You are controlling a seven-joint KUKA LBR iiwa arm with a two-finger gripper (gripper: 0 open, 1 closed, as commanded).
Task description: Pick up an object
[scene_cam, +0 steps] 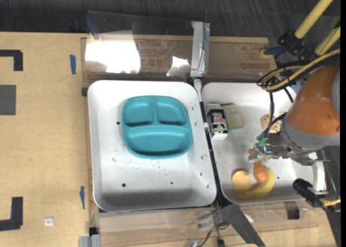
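My gripper hangs low over the right bin, near its right side. Just below it in the view lies a small orange fruit, resting against a yellow banana and a round yellow fruit at the bin's front. Nothing visible is lifted off the bin floor. A small white box with a dark picture and a tan dotted pad lie at the bin's back left. A speckled round piece peeks out beside the arm, partly hidden by it.
The left bin bears a teal divided plate. A raised wall between the bins runs front to back. The grey and orange arm covers the right bin's right edge, with cables above it.
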